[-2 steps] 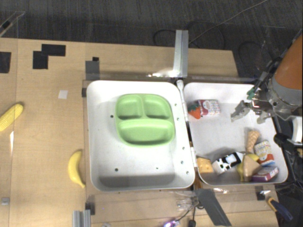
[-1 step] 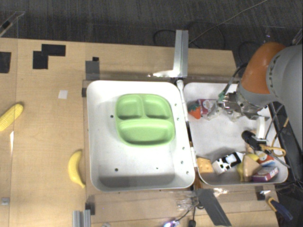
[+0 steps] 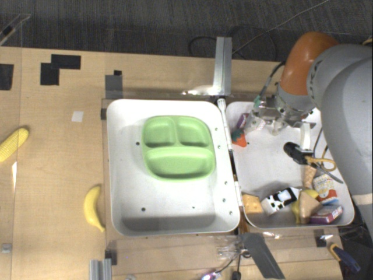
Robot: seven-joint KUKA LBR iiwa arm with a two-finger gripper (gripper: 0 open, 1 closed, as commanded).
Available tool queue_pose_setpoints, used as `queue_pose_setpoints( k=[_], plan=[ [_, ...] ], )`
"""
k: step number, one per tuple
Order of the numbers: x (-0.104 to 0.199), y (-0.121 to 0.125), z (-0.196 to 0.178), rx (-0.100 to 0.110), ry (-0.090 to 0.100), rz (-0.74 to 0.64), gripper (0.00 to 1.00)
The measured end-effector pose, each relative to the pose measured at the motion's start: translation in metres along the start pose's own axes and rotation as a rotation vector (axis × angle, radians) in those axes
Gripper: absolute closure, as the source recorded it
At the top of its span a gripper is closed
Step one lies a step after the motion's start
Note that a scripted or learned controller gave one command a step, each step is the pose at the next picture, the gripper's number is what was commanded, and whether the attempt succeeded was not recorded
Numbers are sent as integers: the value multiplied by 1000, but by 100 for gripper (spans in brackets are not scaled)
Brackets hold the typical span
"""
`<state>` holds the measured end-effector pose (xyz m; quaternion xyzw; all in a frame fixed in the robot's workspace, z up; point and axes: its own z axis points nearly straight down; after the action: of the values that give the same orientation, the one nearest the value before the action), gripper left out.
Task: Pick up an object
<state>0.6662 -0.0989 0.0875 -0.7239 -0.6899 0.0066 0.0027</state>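
At the right-hand bin [image 3: 274, 162], toward its eleven o'clock corner, the grey arm [image 3: 344, 98] lowers its gripper [image 3: 269, 116] close to the bin's back wall; whether the jaws stand wide or narrow cannot be told from above. A small red-and-green toy [image 3: 238, 136] lies just beside the gripper at its eight o'clock, tight against the divider between the two bins, and looks the likeliest target. Most other candidates crowd the bin's five o'clock corner: a black-and-white toy [image 3: 280, 199], a tan cracker-like piece [image 3: 251, 203], a yellow wedge [image 3: 305, 203] and a purple packet [image 3: 326, 216], with a dark tool [image 3: 298, 153] at three o'clock. The left bin [image 3: 125, 174] carries a green divided plate [image 3: 176, 146]; a banana [image 3: 92, 206] and an ear of corn [image 3: 13, 144] rest on the counter [image 3: 52, 185] at nine o'clock. The risk appears plain: the toy hugs the wall, so a jaw may strike the rim or close on nothing, and a nudge could wedge it deeper into the corner.
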Motion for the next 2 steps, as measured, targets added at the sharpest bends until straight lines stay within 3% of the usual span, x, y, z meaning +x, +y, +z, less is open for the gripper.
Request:
queue_pose_setpoints(
  k=[2],
  plan=[
    [4, 0, 0, -3, -5, -26, 0]
  ],
)
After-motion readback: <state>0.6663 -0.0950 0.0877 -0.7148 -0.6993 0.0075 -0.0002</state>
